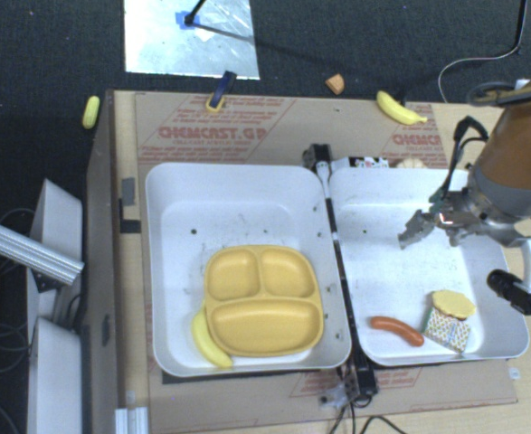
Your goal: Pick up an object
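Observation:
The right bin (401, 202) holds an orange-red sausage (396, 330) near its front edge. Beside it, at the front right, is a small patterned box with a yellow top (450, 319). My gripper (435, 232) hangs over the middle-right of this bin, behind both objects and apart from them. It is open, with nothing between its fingers (414, 230). In the left bin (175, 206) lies a yellow divided plate (263, 298), and a yellow banana (207, 342) rests against its front left edge.
The grey arm with its orange band (518, 147) enters over the right bin's right wall. Outside the bins, a banana (399, 108), a small orange piece (336, 83) and a yellow item (90, 111) lie on or beside the cardboard. A shiny sheet (191, 21) lies on the floor behind.

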You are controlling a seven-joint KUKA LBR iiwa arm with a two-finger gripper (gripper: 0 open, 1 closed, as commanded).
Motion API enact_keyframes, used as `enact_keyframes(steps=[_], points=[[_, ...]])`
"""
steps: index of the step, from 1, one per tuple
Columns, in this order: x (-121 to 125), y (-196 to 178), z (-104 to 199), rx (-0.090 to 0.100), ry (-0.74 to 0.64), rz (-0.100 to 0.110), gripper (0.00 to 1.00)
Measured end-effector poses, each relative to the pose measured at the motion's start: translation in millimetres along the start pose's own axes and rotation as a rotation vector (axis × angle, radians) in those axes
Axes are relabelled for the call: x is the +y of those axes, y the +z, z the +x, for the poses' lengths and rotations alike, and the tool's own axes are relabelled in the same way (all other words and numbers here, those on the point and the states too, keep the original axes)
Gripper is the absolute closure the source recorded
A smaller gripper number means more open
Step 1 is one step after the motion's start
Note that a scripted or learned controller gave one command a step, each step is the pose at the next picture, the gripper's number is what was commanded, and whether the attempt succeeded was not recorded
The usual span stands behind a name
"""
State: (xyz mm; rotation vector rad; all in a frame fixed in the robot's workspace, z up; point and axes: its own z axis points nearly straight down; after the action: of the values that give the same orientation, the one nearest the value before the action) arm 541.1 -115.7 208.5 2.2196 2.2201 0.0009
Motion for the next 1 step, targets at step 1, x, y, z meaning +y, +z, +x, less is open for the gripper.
enact_keyframes(steps=[1], points=[[90.1, 79.9, 3.0, 0.001, -0.002, 0.002, 0.00]])
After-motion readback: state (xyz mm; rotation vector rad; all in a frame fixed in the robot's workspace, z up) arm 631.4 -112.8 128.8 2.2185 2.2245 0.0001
